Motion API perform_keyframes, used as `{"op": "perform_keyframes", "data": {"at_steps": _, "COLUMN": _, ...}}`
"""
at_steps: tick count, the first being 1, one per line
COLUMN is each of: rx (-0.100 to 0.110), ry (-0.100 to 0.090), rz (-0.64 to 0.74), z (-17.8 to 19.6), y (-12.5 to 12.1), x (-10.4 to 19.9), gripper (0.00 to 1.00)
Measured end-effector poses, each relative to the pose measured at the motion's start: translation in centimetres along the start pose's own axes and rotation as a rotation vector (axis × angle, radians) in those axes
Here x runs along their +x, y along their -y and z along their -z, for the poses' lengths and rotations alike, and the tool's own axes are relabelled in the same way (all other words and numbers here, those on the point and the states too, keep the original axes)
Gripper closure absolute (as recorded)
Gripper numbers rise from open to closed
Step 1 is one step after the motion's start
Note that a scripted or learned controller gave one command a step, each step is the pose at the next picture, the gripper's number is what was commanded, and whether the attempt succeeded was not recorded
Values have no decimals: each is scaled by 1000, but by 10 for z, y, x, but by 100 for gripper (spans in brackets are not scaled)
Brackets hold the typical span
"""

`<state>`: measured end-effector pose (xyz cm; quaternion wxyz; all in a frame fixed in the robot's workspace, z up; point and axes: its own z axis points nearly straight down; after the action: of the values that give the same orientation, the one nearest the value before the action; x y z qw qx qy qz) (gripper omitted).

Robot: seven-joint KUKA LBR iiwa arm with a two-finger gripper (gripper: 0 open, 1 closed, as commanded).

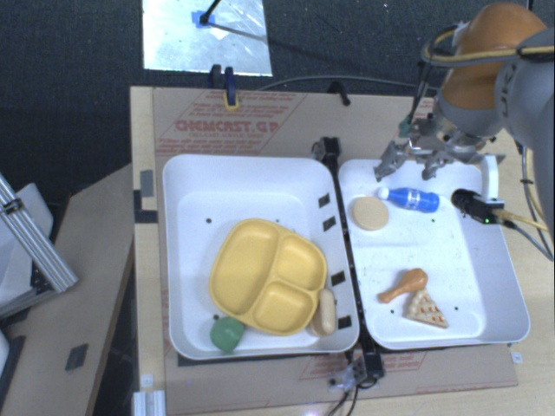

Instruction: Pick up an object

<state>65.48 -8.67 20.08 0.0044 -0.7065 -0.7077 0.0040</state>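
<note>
Blue plastic bottle with a white cap (409, 199) is my guess for the target, since it's the item nearest the two-finger gripper (414, 156). It lies on its side near the back of the right-hand white bin (499, 267), cap pointing toward the divider between the bins.

What could go wrong: it's round and lying flat, so if the fingers come down slightly off its axis it'll probably just roll or squirt out sideways. A round tan cookie-looking disc (370, 213) sits just beside the cap end, so a sloppy descent could bump that instead. The bin's back wall is also close, so a finger could clip the rim.

As for the jaws: the fingers look spread apart with nothing between them, hovering above the bin's back edge. The bottle is just in front of and below them, not between them, so no contact yet as far as I can tell.

Further out in the same bin are an orange toy drumstick (402, 285) and a pizza-slice toy (427, 309) near the front. The left white bin (186, 232) holds a yellow divided plastic tray (267, 276), a green ball-ish thing (227, 333) and a beige bread-roll shape (326, 311).
</note>
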Motion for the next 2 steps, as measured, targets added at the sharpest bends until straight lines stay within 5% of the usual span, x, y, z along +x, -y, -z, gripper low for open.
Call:
{"op": "perform_keyframes", "data": {"at_steps": 1, "rx": -13, "ry": 1, "rz": 2, "z": 9, "y": -3, "x": 0, "gripper": 0}}
{"op": "perform_keyframes", "data": {"at_steps": 2, "rx": -10, "ry": 1, "rz": 0, "z": -48, "y": 5, "x": -4, "gripper": 0}}
